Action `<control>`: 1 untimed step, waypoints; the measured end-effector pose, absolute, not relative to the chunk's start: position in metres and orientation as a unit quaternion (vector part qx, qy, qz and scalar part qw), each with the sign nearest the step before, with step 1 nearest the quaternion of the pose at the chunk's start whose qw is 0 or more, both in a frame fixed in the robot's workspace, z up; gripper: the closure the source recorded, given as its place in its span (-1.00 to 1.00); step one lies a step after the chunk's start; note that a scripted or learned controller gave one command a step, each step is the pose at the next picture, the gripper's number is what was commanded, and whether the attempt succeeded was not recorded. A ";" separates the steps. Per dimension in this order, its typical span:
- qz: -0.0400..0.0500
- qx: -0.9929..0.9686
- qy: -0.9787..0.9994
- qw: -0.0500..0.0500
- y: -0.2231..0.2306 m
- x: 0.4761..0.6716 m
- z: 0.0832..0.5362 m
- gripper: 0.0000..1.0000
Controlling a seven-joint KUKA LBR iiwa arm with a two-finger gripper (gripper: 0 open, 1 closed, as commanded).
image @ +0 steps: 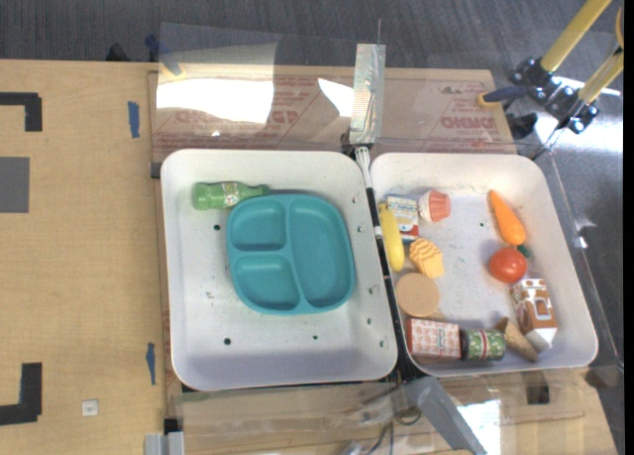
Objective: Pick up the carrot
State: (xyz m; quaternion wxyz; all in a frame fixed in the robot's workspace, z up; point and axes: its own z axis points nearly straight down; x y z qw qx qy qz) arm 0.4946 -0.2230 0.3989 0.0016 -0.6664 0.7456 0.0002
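Note:
The carrot (506, 216) is orange with a small green stub at its lower end. It lies in the right bin (570, 245), near the far right wall, pointing away from the camera and slightly left. A red tomato (508, 265) sits just below the stub, almost touching it.
The right bin also holds a brown-and-white carton (536, 306), a red-labelled can (436, 338) beside a green one, a tan disc (417, 295), a yellow banana (392, 238) and small food packets (416, 208). The left bin (188, 275) holds a teal divided plate (291, 251) and a green bottle (226, 193).

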 end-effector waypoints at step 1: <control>-0.003 -0.665 0.747 0.005 -0.222 0.497 0.411 1.00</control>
